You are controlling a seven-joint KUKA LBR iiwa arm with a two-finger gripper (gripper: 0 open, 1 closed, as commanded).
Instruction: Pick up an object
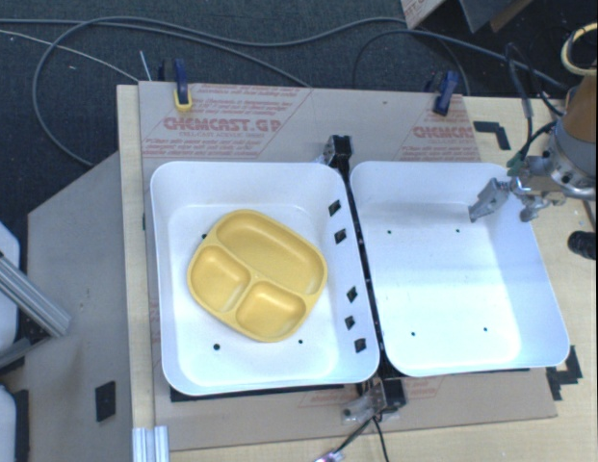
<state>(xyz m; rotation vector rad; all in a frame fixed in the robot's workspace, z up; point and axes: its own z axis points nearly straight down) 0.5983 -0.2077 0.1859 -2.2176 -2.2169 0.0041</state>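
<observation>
Dark carpet [77, 75] with loose cables [67, 41] around a cardboard-topped bench [231, 118]; blue clamps [181, 85] at its far edge. Two white bins side by side, joined by black clips [335, 209] along the seam.

Yellow divided plate [257, 274], three compartments, flat in the middle of the left bin [173, 354], turned at an angle, touching no wall.

Right bin [453, 296] bare white, a few small dark dots on its floor.

Gripper [498, 201] above the far right corner of the right bin, well apart from the plate. Nothing seen between the fingers; small and blurred, open or closed impossible to tell. Arm [580, 142] cut off at the right edge.
</observation>
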